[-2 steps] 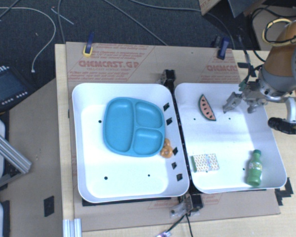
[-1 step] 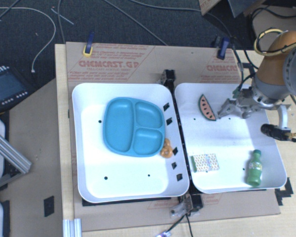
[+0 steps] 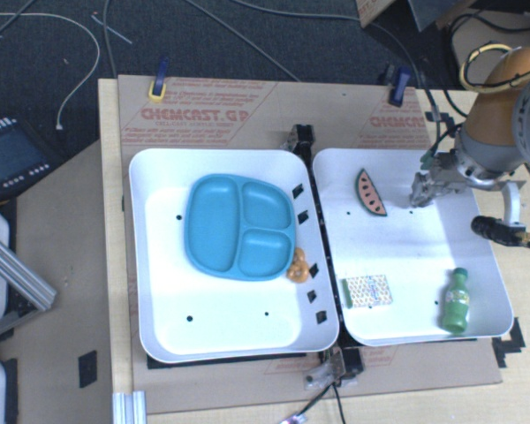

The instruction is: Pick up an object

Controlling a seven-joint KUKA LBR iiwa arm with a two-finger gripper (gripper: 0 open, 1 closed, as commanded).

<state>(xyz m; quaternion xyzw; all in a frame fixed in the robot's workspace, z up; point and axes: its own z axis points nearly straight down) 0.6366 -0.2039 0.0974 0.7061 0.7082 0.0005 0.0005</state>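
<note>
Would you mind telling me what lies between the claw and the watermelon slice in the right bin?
Nothing: in the camera view, bare white bin floor separates the claw from the watermelon slice.

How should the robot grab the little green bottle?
The green bottle seems to lie flat in the right bin, cap pointing away. Best guess: come straight down and pinch across its middle, since the round sides look narrow enough for the gripper.
</note>
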